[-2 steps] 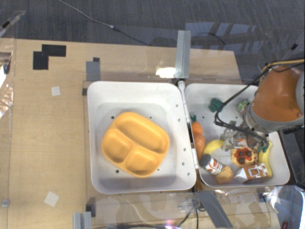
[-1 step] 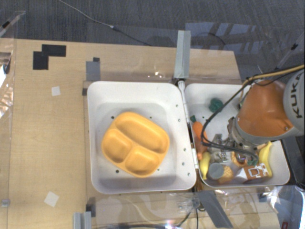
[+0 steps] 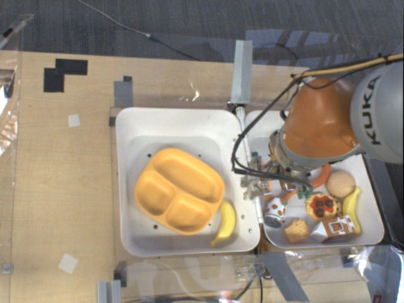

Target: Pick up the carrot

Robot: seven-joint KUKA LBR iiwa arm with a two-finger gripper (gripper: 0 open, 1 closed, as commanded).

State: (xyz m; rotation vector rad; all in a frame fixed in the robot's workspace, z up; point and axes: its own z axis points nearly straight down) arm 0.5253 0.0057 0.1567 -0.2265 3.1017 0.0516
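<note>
The gripper is hanging over the right bin beside the carrot, finger state indeterminable; the arm is displaying "KUKA" lettering.

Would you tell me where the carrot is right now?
The carrot lies in the right bin, partly hidden under the arm's orange band, just left of the round bun.

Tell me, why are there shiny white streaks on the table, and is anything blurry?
In the camera view, the streaks are light glaring off a clear cover over the bench, brightest near the top of the left bin. The yellow plate and banana look sharp, with soft shadows. The arm hides part of the right bin.
</note>
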